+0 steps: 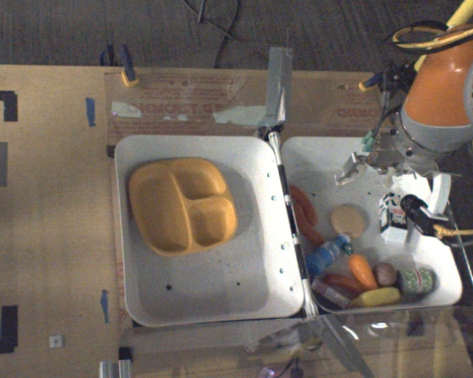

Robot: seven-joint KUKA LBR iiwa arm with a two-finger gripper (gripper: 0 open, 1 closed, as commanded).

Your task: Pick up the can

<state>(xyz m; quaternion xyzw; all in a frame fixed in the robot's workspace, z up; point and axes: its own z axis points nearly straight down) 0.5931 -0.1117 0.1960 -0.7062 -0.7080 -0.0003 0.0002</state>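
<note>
- The grey arm with its orange band (441, 81) reaches in from the right, over the far right corner of the right shallow white bin (315, 160).
- Its gripper (353, 168) hangs low above the bare far part of that bin; whether the fingers are wide or narrow cannot be told.
- The small green-labelled can (417, 280) lies on its side in the near right corner of the right bin, well apart from the gripper.
- Beside the can, to its left, lie a brownish round thing (385, 273), an orange carrot (363, 272) and a yellow banana (376, 296).
- A tan round disc (348, 220) sits mid-bin, a small white carton (392, 211) to its right.
- The left white bin (252, 278) holds a yellow divided plastic plate (181, 205).
- Both bins rest on the brown desk (43, 211).
</note>
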